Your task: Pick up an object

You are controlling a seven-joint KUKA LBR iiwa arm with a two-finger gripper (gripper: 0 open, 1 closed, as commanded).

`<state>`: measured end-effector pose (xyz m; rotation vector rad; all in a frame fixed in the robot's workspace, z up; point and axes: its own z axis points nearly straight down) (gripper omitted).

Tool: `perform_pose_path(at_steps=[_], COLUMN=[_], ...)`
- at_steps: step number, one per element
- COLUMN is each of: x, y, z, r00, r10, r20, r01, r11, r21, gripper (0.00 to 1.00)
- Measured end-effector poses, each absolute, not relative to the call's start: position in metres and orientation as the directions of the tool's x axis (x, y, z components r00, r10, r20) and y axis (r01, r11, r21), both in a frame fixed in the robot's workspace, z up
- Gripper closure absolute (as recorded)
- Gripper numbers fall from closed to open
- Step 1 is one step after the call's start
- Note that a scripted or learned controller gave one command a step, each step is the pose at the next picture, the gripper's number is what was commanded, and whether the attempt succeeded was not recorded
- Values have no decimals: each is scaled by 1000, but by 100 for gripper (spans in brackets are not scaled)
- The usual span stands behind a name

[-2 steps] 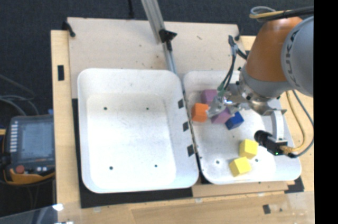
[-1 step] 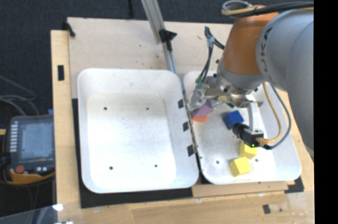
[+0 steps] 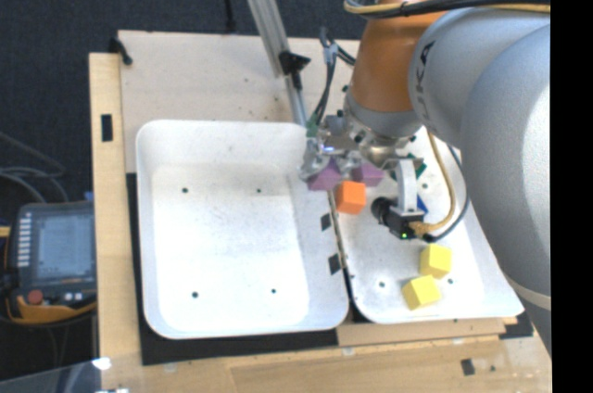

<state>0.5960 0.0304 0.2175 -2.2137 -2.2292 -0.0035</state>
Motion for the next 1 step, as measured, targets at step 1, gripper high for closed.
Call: perform_pose_path(at_steps=[1], x=[603], y=[91], z=[219], r00=[-9], r10=[1000], r20=[2], r01=[1000], r11=[9], r21=[1], gripper=[100])
